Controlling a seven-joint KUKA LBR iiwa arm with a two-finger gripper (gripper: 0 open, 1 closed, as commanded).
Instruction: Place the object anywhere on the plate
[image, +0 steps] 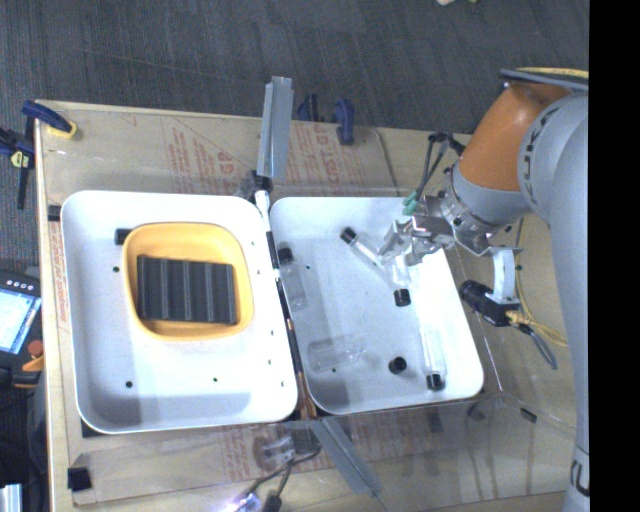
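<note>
Yellow plate (230, 240) with a dark ridged insert (187, 290), sitting in the left bin (100, 390), toward its upper half. Nothing on top of the plate besides that insert.

Over in the right bin (330, 400), a scatter of clear plastic bits:
- capped tube (362, 247) near the top, lying at a slant, black cap toward the upper left
- second tube (432, 352) along the right wall, black end pointing down
- thin tube (292, 285) tucked against the left wall, dark tip at its top
- clear cup-like piece (335, 352) lying low in the bin, hard to make out
- two loose black caps, upper cap (401, 297) mid-bin and lower cap (397, 365) near the bottom

Gripper (405, 245) hanging over the upper right part of the right bin, just beside the capped tube, maybe touching it. Too cluttered and shiny there to call it open or closed, so can't tell, and can't confirm anything held. Hard to say which piece is the task object, but all of them in the right bin, well apart from the plate.
</note>
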